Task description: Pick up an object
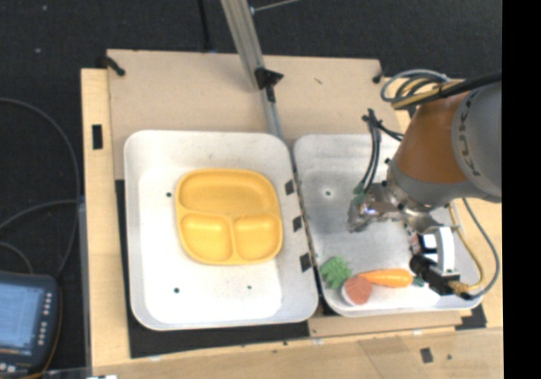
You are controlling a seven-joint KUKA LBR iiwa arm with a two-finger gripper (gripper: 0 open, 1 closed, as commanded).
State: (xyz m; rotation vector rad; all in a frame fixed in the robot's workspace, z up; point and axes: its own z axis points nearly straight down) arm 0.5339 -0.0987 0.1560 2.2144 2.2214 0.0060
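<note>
The gripper [365, 215] is hanging over the right bin [325, 166], toy carrot [390, 278] lying at five o'clock.

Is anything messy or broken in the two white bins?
Nothing stands out. The yellow plastic divided tray lies flat in the left white bin; the green leafy toy, orange toy carrot and red round toy cluster in the right white bin.

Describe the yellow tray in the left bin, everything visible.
The yellow tray looks like glossy moulded plastic with rounded corners. It has three compartments: one wide one across the far side and two smaller ones side by side on the near side. All three look bare. It lies flat and right side up, slightly rotated, near the middle of the left bin, resting on the bin floor. Nothing else touches it.
</note>
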